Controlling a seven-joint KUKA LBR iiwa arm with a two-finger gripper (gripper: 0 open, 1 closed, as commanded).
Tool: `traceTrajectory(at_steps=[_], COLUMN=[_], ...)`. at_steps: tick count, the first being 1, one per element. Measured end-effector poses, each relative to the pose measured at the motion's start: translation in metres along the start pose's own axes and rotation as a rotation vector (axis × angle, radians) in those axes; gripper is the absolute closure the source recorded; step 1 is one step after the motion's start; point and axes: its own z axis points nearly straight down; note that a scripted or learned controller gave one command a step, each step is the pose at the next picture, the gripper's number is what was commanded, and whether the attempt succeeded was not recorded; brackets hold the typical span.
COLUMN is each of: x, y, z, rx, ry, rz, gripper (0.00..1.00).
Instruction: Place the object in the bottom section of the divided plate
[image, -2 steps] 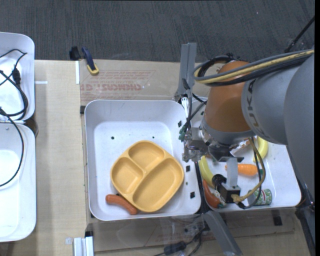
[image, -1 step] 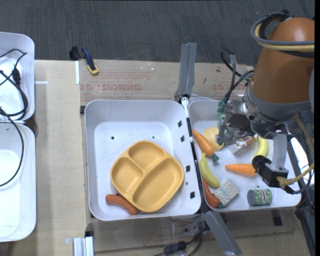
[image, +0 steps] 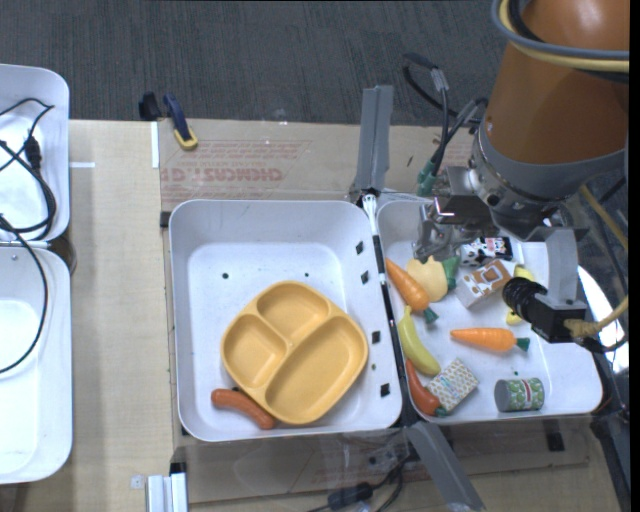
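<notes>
A yellow divided plate (image: 295, 350) lies in the left bin (image: 200, 300), with two small sections toward the upper left and one large section (image: 318, 366) at the lower right; nothing lies in any of them. My gripper (image: 436, 243) hangs low over the back of the right bin (image: 590, 390), just above a pale yellow pear-like toy (image: 433, 280) and an orange carrot (image: 405, 284). No object can be seen held in it.
The right bin also holds a banana (image: 418, 346), a second carrot (image: 487, 339), a checkered box (image: 455, 384), a green can (image: 520, 394), a small carton (image: 487, 281) and a red toy (image: 421, 393). A brown sausage (image: 243, 406) lies beside the plate's lower left rim.
</notes>
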Motion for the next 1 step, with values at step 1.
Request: traceTrajectory(at_steps=[1], x=[0.0367], y=[-0.0063], z=[0.1047], rx=[0.002], ry=[0.001], rz=[0.039], gripper=[1.0])
